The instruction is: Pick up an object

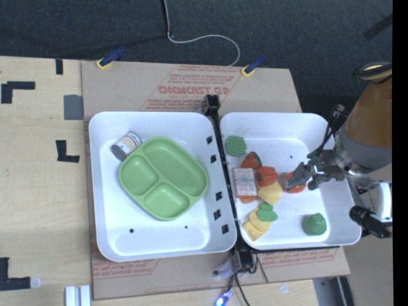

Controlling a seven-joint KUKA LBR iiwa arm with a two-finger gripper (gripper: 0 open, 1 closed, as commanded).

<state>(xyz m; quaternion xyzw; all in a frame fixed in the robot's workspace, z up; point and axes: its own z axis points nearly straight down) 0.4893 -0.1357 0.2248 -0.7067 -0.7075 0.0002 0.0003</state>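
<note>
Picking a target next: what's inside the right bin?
The right bin holds a green knobbly piece, a small printed box, red and yellow toy foods clustered together, and a green lump. Anything beneath the cluster is covered.

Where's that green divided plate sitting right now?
The green divided plate lies in the left bin, slightly tilted, with a small can touching its upper-left edge.

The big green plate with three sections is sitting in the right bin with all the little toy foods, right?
Not quite. The camera view shows the green divided plate in the left bin, next to a small can. The little toy foods, like the green broccoli-like piece and the small green piece, are in the right bin, where the gripper is.
</note>
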